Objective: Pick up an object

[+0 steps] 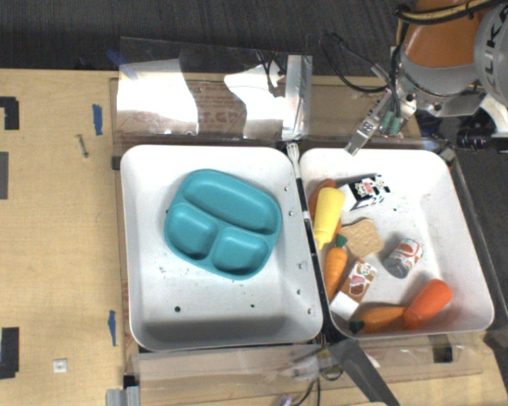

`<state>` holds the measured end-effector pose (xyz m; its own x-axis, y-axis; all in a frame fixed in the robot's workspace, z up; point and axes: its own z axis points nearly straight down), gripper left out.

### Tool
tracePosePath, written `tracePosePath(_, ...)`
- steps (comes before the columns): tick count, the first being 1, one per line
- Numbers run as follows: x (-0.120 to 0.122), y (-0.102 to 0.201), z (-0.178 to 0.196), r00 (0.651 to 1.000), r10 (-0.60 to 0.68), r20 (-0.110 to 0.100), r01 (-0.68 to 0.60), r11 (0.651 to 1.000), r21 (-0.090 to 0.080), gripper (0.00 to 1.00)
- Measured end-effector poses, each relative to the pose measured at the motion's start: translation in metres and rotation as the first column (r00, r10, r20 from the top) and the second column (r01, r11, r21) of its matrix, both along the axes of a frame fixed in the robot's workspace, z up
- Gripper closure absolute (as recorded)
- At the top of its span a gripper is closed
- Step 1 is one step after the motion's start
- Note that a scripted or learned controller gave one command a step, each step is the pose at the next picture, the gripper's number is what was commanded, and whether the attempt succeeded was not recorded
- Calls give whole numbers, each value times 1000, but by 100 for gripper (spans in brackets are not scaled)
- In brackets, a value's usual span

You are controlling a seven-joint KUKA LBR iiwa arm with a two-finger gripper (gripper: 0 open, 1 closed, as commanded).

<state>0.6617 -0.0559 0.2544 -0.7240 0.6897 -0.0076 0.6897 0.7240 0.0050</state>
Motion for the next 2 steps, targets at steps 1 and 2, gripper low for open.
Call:
tracePosePath(1, -4, -10, -16, 999, 36, -8, -36, 999, 1, 100)
tracePosePath(2, -10, 28, -6, 1000, 19, -7, -19, 1000, 3, 100)
